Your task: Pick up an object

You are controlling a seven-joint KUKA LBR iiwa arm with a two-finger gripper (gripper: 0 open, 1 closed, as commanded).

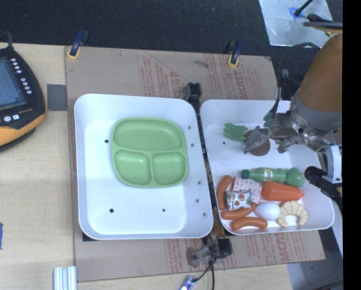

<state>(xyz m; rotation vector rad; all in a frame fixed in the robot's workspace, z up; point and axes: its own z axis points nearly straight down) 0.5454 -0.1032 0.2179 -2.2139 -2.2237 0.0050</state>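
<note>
My gripper [266,136] hangs low over the back of the right bin [212,162], with the arm reaching in from the right. A small brown object [256,144] sits right at the gripper's tip; I cannot tell whether it is gripped or just lying beside it. Just to the left lies a green leafy toy [233,131]. Along the bin's front lie a green bottle [271,175], an orange carrot [281,191], a red-and-white carton [245,192], several sausages [249,224], a white egg [267,211] and a croissant [292,214].
The left bin [96,186] holds a green divided plate [150,151]. A tablet-like pendant [8,98] lies on the bench at far left. Clamps [194,91] stand between the bins at the back and front.
</note>
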